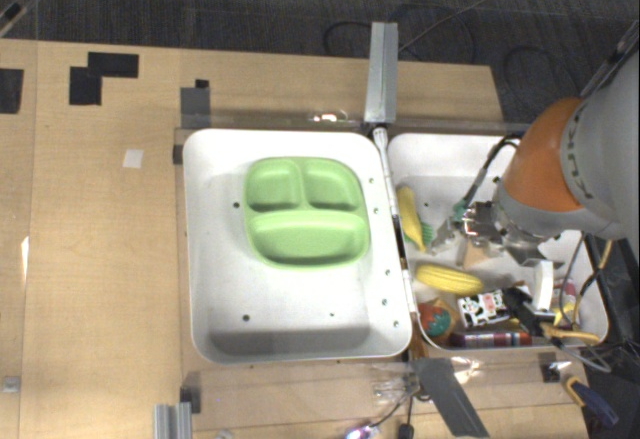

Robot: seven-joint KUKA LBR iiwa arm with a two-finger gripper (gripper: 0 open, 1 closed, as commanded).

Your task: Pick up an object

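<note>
Fingers cannot be told apart under the wrist hardware, so their spread cannot be told. The gripper (470,227) is seen low in the right bin (440,162), among metal fittings and thin cables, above the heap of objects. Nothing is seen held.

Just below it a banana (449,278) lies, yellow, smooth and curved, nearly level. A second yellow piece (410,216), long and narrow, is propped along the bin's left wall. Near the front a small box (482,308) with black-and-white print is found; its lettering is too small to be read. A dark red marker (490,338) lies along the front wall, and a round orange-and-green object (435,317) sits in the front left corner.

The left bin (215,327) is of smooth white plastic with rounded corners. In it a green tray (303,209) is set, matte, rounded, and divided into three compartments.

The arm (590,167) is brought in from the right, bent down over the right bin, its orange band showing above the wrist and its grey shell beyond. The bench (90,257) is of pale wood.
</note>
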